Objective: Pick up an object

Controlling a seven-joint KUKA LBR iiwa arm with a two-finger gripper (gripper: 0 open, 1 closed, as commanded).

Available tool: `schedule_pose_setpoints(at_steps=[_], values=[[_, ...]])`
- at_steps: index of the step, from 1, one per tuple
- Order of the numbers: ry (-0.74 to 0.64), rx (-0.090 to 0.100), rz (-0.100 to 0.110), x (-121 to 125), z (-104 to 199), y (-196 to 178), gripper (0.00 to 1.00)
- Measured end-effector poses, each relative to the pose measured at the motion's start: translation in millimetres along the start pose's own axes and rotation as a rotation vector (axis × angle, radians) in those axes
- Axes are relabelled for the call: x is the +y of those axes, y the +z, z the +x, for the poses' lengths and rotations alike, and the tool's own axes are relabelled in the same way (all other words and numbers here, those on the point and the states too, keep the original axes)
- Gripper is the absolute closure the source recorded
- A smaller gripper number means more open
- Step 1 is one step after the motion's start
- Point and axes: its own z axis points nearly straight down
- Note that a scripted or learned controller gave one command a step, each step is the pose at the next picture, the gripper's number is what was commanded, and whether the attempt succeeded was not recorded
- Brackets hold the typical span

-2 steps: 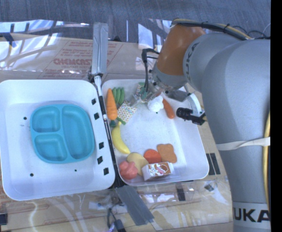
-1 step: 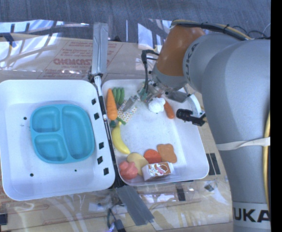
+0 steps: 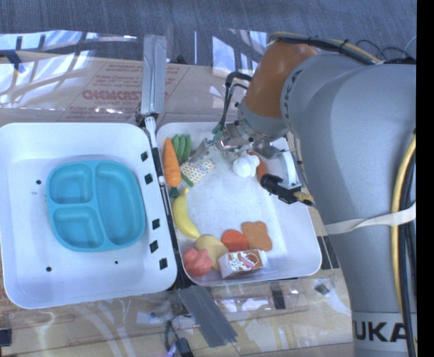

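Several toy foods lay in the right bin (image 3: 306,255). Gripper (image 3: 228,146) hung near the white egg (image 3: 242,167); jaw state: cannot tell. Egg judged light, rigid, slippery; grasp across its middle.

Blue divided plate (image 3: 95,203) in left white bin (image 3: 12,222), perhaps cardboard (image 3: 105,88) beyond

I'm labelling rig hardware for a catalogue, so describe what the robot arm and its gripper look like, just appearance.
The thick rounded grey arm has smooth cylindrical links, with an orange band above the wrist. Black and yellow cables run along its outer side, and a pale strap wraps the lower link. White letters "UKA" show near the base. The small metallic gripper has black fittings and thin wiring.
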Motion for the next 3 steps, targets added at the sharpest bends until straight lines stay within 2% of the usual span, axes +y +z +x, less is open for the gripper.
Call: schedule_pose_setpoints(at_steps=[1, 2, 3], values=[[-0.164, -0.006, -0.002, 4, 25, 0, 0.0], [-0.305, -0.001, 0.007, -5, -11, -7, 0.0], [-0.306, -0.001, 0.008, -5, -10, -6, 0.0]])
